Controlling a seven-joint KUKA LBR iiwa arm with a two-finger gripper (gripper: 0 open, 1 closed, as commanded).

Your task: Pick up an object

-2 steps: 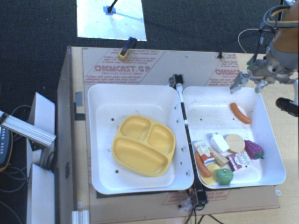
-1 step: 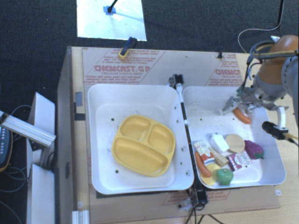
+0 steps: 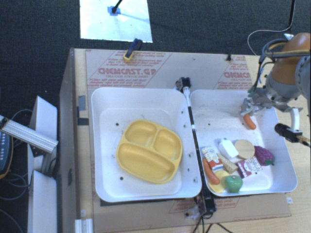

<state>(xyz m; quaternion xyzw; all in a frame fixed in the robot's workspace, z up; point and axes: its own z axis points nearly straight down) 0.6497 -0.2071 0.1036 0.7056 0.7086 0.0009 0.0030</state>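
Observation:
My gripper (image 3: 249, 111) hangs over the far right part of the right bin (image 3: 218, 111), below the grey wrist and orange band. A small orange carrot-like piece (image 3: 250, 122) lies slanted directly under the gripper tip, its upper end touching or nearly touching the tip. Whether it is gripped or resting on the bin floor is not clear. Near the bin's front lie a white block (image 3: 227, 147), a tan disc (image 3: 245, 149), purple grapes (image 3: 264, 155), a green apple (image 3: 233, 183), a red-and-white packet (image 3: 250, 167) and a second orange stick (image 3: 210, 172).
The left bin (image 3: 107, 130) holds a yellow divided plate (image 3: 150, 152). A black divider bar (image 3: 191, 123) runs between the bins. A black part on the arm (image 3: 286, 131) juts out at the right bin's right rim.

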